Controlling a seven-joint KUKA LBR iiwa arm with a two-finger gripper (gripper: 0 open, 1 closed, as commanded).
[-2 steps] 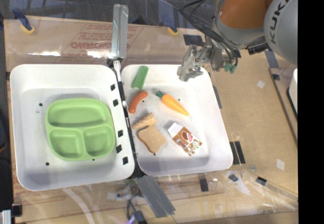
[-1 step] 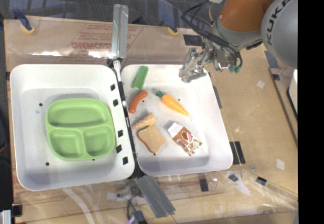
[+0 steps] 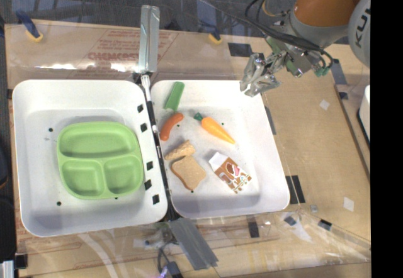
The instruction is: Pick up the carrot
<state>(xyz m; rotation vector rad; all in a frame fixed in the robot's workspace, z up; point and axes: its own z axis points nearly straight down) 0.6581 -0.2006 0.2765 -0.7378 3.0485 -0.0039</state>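
Below and left of the fingers point(image 3: 255, 82), well apart, lies the carrot point(image 3: 216, 129); their spread is unclear.

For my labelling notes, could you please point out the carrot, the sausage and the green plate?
carrot point(image 3: 217, 130): camera view, middle of its orange body.
sausage point(image 3: 170, 125): camera view, mid-length.
green plate point(image 3: 94, 141): camera view, large top compartment.
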